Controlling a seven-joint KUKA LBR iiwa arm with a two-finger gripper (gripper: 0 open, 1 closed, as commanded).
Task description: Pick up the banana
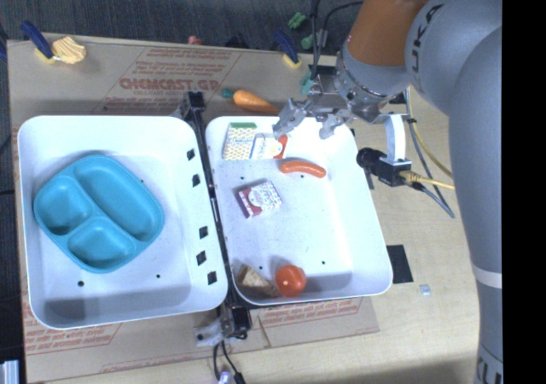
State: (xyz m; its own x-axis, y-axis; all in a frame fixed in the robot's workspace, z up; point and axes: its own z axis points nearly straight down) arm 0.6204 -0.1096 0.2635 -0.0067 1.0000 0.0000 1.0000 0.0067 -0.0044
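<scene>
Pincer (309, 121) open, holding nothing, above right bin (368, 241) far edge.

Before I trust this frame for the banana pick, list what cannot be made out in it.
- Banana: no clearly yellow curved fruit can be identified; the small yellow item at the cardboard's far-left corner is too small to name.
- Brown lump in the right white bin: partly behind the red round tomato, too blurred to identify.
- Grey two-finger gripper: finger spacing unclear.
</scene>
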